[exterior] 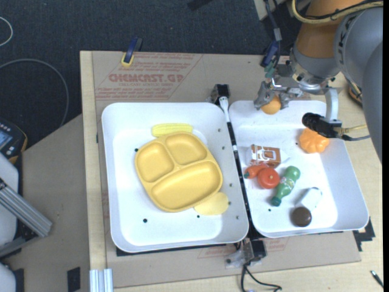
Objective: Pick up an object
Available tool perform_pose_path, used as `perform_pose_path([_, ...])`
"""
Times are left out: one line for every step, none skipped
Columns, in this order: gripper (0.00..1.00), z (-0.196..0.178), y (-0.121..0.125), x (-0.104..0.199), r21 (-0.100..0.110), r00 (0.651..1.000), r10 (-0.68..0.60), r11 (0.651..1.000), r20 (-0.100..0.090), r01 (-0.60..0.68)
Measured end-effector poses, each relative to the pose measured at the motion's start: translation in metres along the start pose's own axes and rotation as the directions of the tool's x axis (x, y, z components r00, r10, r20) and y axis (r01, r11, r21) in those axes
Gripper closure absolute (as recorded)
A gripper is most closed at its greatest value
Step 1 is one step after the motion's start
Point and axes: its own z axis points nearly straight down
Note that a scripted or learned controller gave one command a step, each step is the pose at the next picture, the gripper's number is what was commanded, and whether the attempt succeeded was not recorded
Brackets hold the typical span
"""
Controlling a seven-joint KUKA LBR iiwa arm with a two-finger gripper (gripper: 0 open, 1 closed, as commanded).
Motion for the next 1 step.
perform_pose_path([1.0,0.0071,-0.0021,0.0631,0.013,1.0,0.0,1.0,-0.003,0.0])
